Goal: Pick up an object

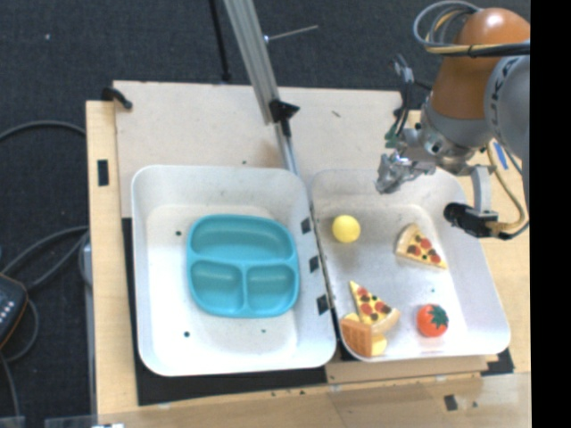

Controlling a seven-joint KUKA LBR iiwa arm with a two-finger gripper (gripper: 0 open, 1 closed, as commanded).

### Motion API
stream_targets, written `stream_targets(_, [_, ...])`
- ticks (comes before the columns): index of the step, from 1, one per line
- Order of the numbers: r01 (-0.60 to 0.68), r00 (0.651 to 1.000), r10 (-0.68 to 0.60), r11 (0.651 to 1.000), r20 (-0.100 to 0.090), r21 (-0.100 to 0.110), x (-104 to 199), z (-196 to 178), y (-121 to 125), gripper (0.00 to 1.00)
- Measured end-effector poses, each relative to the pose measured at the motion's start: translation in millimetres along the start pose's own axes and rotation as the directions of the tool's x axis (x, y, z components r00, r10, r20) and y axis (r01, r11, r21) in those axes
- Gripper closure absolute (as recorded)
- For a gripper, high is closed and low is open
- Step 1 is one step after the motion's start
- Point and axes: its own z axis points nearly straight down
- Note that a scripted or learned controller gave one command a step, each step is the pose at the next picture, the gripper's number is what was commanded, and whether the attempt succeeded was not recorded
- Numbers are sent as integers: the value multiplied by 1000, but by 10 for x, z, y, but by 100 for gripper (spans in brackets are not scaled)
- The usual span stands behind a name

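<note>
Table (105,266): light wood top, standing on dark carpet (71,34). A pale board (196,123) covers its rear part. 2 shallow white bins lie directly on it, side by side and touching: left bin (152,346), right bin (486,306). A slanted metal post (254,47) rises from the board behind the bins.

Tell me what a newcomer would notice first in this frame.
Probably the turquoise three-compartment plastic tray, alone in the left white bin. Next, the toy food in the right white bin: a yellow ball, two pizza slices, a red tomato. The pincer hovers over that bin's far edge.
</note>
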Motion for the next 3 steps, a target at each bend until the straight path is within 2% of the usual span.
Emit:
stream_targets(1, [3, 1000, -3, 1000, 0, 0, -20, -548, 15, 100])
stream_targets(2, [7, 1000, -6, 1000, -2, 7, 461, -432, -20, 100])
stream_targets(3, [8, 1000, -8, 1000, -3, 5, 1040, -455, 84, 100])
